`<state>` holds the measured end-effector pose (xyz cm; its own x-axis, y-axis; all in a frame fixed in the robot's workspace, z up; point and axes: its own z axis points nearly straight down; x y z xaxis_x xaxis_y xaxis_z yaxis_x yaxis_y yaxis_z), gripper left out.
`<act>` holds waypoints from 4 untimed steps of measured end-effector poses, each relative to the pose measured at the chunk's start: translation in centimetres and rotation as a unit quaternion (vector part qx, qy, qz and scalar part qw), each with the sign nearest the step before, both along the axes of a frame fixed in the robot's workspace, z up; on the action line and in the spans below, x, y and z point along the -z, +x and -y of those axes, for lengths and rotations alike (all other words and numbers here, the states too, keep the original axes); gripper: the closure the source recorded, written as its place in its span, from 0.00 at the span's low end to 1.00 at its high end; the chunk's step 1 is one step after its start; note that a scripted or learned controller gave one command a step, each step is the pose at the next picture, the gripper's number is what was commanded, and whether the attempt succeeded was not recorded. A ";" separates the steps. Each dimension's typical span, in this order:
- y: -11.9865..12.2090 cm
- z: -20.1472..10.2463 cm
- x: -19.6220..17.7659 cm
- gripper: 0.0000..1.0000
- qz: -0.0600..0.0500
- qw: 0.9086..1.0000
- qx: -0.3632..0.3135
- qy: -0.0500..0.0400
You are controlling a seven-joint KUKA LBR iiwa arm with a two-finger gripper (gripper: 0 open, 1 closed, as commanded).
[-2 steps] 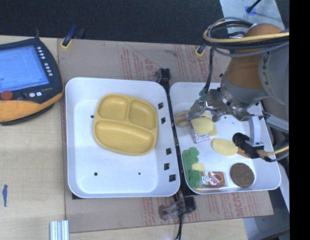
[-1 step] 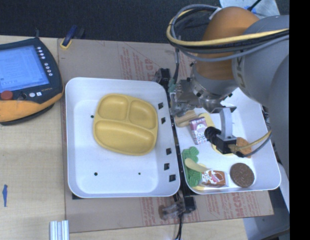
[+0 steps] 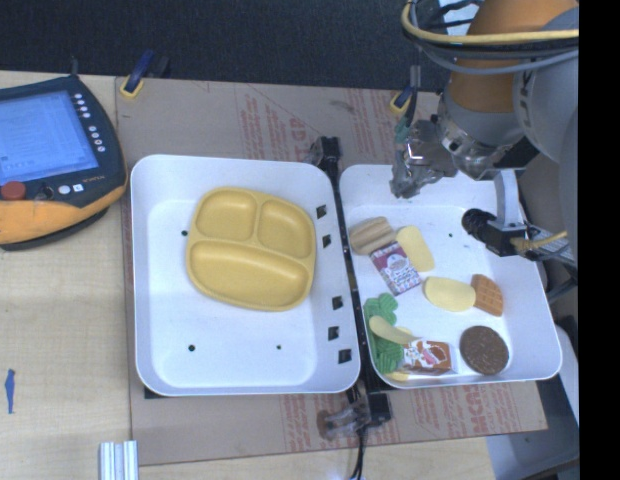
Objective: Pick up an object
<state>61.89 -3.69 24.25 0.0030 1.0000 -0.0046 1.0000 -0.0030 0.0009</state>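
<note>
Jaws (image 3: 410, 183) hang over right bin (image 3: 535, 298) — nothing gripped.

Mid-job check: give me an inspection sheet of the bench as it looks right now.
Surface: wooden bench under a cardboard sheet.
Job's things: right bin holds toy foods, among them a brown round cookie, a yellow piece and a small carton.
Clutter: left bin holds a yellow divided plate.
Grippers: gripper above the right bin's far edge; finger state unclear.
Cables: yellow-and-black hose looped on the arm.
Surroundings: teach pendant at left.
</note>
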 end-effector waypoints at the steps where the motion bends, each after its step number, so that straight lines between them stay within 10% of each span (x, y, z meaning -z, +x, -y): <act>1: -0.2 -0.5 0.0 0.00 -0.002 1.000 -0.004 0.002; 3: -6.4 6.0 15.6 0.00 -0.006 1.000 -0.002 0.002; 4: -1.1 6.0 15.0 0.00 0.000 1.000 -0.004 0.002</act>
